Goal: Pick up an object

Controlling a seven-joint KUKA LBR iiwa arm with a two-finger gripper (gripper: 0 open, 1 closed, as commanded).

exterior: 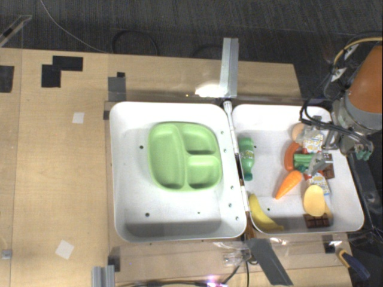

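My arm (pixel 364 94) comes in from the right over the right bin (pixel 263 121), and my tool (pixel 318 158) hangs low above the cluster of things at that bin's right side. I cannot tell how the tool stands, since its tip blends with the clutter beneath it. An orange carrot (pixel 288 183) lies at a slant just left of the tool, with a small red piece (pixel 290 155) above it. A yellow lemon (pixel 315 200) sits just below the tool, and a dark brown block (pixel 316 222) lies beneath the lemon near the front wall. A banana (pixel 261 214) curves in the front left corner, and a green bottle (pixel 246 156) lies along the left wall. The left bin (pixel 128 220) holds a green divided plate (pixel 183 155) on my desk (pixel 54 178).
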